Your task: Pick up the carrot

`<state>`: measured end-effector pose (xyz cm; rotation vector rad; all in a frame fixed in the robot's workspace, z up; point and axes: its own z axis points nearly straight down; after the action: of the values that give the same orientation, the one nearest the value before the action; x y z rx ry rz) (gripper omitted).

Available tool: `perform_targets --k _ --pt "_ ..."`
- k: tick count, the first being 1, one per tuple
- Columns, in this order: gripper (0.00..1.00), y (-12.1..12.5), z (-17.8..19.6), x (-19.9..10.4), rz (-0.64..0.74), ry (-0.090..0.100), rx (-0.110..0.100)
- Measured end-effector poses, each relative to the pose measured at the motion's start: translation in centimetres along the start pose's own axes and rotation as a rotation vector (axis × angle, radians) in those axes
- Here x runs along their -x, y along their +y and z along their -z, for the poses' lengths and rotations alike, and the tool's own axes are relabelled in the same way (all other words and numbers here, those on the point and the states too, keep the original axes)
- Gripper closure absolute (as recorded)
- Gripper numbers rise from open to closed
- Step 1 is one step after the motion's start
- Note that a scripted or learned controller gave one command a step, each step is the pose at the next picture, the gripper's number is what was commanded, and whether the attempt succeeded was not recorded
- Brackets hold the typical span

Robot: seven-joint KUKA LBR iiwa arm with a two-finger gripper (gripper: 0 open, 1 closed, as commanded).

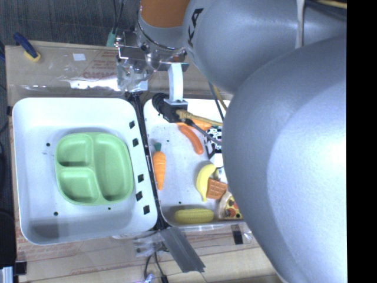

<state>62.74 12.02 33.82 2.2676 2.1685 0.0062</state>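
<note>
— What sat in the left bin point(23, 158)?
— A green divided plate point(93, 167), about centred.
— And the right bin point(171, 208)?
— A corn cob point(191, 216) along its near edge, a banana point(204, 179) just above it, a sausage point(191, 138) farther back.

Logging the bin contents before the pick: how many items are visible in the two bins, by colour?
Green: 1, divided plate
Orange: 2, carrot, sausage
Yellow: 2, banana, corn
Total: 5; other items are partly hidden by the arm.
</note>
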Motion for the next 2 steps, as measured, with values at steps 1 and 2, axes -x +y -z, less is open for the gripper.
perform_targets --k 1,2 --pt "1.0 -1.8 -4.6 -6.3 -0.326 -0.003 -0.012" --pt "1.0 -0.8 -15.1 2.8 -0.195 -0.006 -0.017"
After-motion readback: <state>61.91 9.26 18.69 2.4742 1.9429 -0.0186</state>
